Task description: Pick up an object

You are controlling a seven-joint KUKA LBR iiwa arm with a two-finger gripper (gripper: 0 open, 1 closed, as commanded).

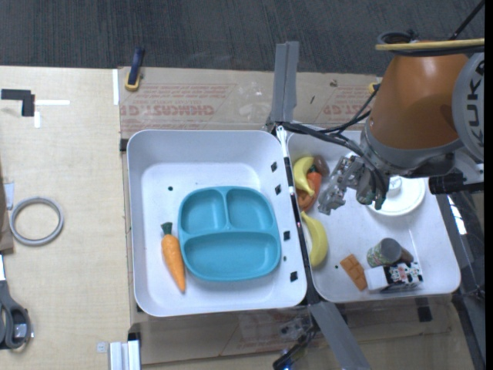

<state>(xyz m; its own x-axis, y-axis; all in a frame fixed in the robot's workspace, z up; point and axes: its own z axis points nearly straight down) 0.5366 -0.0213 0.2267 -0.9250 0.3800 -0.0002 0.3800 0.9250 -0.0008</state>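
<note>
Mostly, the arm's orange band (420,91) blocks our look at the right bin (431,280) around two o'clock. The end effector (347,187) hangs just right of a banana (302,168) and an orange-red item; how wide it stands, we cannot tell. A second banana (315,239) lies below. At five o'clock sits a blurry dark-and-white object (393,268). Reversed red lettering on the table's cardboard (200,102) stays unreadable. The left bin (146,206) carries a blue tray (229,233) and a carrot (173,259)
</note>
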